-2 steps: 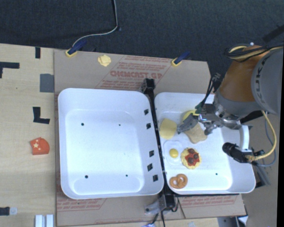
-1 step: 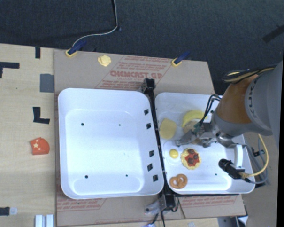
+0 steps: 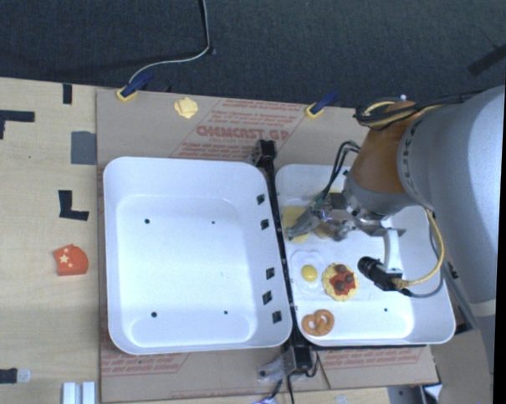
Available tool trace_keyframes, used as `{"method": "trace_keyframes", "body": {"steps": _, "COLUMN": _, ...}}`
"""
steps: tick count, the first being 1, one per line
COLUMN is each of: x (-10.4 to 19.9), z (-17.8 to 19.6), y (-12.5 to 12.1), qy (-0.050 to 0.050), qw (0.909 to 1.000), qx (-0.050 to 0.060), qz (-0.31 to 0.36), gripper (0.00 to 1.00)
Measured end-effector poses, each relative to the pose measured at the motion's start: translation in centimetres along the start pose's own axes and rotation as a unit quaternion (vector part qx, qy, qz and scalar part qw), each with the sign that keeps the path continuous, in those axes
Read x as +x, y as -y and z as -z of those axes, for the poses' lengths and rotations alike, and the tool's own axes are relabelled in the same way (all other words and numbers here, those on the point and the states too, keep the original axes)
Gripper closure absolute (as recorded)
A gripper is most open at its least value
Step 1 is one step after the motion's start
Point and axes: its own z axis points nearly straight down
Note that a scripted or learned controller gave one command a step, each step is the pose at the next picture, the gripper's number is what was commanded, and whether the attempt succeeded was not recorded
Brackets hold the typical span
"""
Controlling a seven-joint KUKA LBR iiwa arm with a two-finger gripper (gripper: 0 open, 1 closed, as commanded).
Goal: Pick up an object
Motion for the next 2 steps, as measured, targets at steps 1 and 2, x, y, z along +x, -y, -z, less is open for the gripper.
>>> {"method": "trace_keyframes", "body": {"steps": 1, "x": -0.3, "z": 1.0, "y": 0.2, "qy": 0.001, "qw": 1.0, "qx": 0.001, "qz": -0.002, "gripper": 1.0}}
{"method": "trace_keyframes", "body": {"steps": 2, "x": 0.0, "z": 0.0, "y": -5.1, "qy": 0.001, "qw": 1.0, "qx": -0.001, "qz": -0.002, "gripper": 1.0}}
